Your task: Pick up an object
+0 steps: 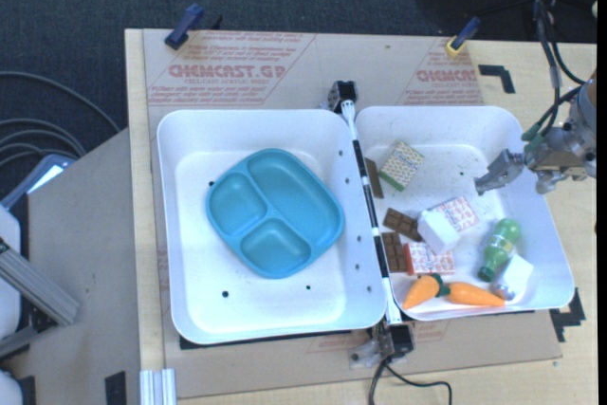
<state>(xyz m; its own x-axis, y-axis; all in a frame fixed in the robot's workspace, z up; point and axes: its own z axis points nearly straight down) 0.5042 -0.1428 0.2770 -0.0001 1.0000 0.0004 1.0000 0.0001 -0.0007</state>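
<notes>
A blue plate [274,225] is lying alone in the left bin [180,204], while the right bin [541,204] is holding a crowded pile: small boxes [402,163], a green bottle [499,248] and carrots [455,292]. The tool [501,172] is hovering over the right bin's far side, with nothing between its parts; I cannot tell if they are apart or together. I think it is risking a miss or a bump on the near rim, since free room is mostly in the bin's upper middle.

Tray [275,225] in left bin [180,204]

The robot's visible end is a grey metal gripper [520,168] with pale, angular fingers, joined to a boxy silver-grey wrist block. A small green patch shows on the block's upper side. Thin dark cables [550,43] loop above it and run down to the wrist.
</notes>
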